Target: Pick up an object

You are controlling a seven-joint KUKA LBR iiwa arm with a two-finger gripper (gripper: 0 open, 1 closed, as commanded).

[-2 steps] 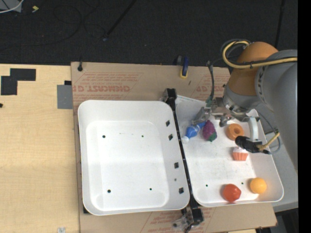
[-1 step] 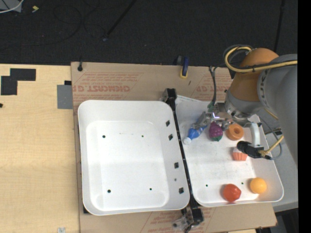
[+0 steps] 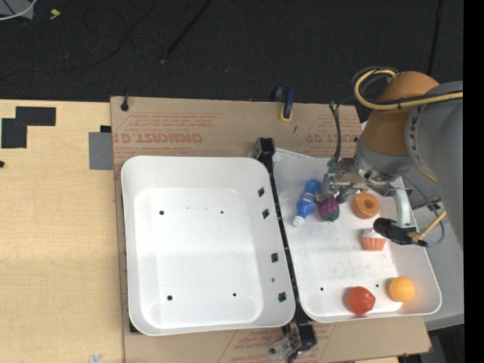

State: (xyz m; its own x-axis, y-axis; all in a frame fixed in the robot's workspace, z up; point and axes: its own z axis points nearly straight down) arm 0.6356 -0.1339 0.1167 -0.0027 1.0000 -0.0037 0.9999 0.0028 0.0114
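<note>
My gripper (image 3: 333, 190) is down in the right bin (image 3: 333, 267), near its back. A purple round object (image 3: 328, 209) lies directly under and against its tip. Just to the left of it rests a blue bottle (image 3: 308, 200) with a white cap, lying on a slant. An orange ring (image 3: 367, 205) sits to the right of the gripper, partly behind the wrist. Further forward are a pink cupcake-shaped toy (image 3: 373, 240), a red tomato-like object (image 3: 361, 300) and an orange ball (image 3: 401, 289).
The left bin (image 3: 197, 248) lies beside the right one, the two joined by a black clamp strip (image 3: 276, 225). The arm's grey and orange body (image 3: 401, 119) hangs over the right bin's back right corner. A cardboard sheet (image 3: 189, 131) lies beneath both bins.
</note>
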